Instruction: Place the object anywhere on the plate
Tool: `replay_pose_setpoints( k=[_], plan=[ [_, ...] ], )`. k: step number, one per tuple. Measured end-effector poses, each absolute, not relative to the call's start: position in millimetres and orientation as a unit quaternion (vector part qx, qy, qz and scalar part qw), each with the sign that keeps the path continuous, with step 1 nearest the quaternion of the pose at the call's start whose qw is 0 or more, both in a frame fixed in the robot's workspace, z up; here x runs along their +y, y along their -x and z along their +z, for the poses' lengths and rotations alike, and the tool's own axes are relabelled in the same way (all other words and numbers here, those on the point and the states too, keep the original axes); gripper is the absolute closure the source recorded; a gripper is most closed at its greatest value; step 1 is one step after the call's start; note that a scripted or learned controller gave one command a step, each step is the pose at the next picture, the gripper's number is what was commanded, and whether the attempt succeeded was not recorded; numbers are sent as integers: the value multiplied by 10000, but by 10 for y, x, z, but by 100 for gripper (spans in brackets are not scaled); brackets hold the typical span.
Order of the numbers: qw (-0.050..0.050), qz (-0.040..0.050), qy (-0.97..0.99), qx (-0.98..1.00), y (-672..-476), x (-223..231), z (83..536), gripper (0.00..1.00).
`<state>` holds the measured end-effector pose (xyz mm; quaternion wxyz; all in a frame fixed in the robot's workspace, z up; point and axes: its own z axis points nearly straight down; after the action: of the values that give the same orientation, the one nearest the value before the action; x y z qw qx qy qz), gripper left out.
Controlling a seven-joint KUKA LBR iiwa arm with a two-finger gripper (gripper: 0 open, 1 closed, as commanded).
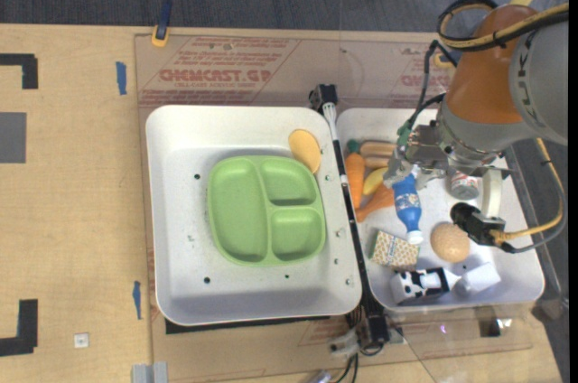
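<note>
Nearest you, at the lower right of the frame, the right bin [535, 275] holds one black-and-white cow toy [422, 282] and one white block [480, 275]. Just above them lie one patterned cracker [392, 248] and one tan egg-shaped piece [450, 241].

The likely object is the single blue bottle [406, 203], lying tilted mid-bin right under the gripper [412, 160]. You cannot tell whether the gripper is open, closed or gripping it. Expect the bottle to be light, stiff and slick, so take it across its wider blue body and not the white cap.

One carrot [356, 177] lies beside it. At frame centre, the left bin [163, 191] holds the one green plate [266, 210], with three compartments. Farther up sits one yellow-orange fruit [305, 149].
</note>
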<state>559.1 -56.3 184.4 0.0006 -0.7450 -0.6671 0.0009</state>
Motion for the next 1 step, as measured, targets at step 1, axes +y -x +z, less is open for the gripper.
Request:
replay_pose_setpoints(
  k=[1],
  plan=[
    [-8, -17, 7247, -6891, -5713, 53, 2029, 100]
  ],
)
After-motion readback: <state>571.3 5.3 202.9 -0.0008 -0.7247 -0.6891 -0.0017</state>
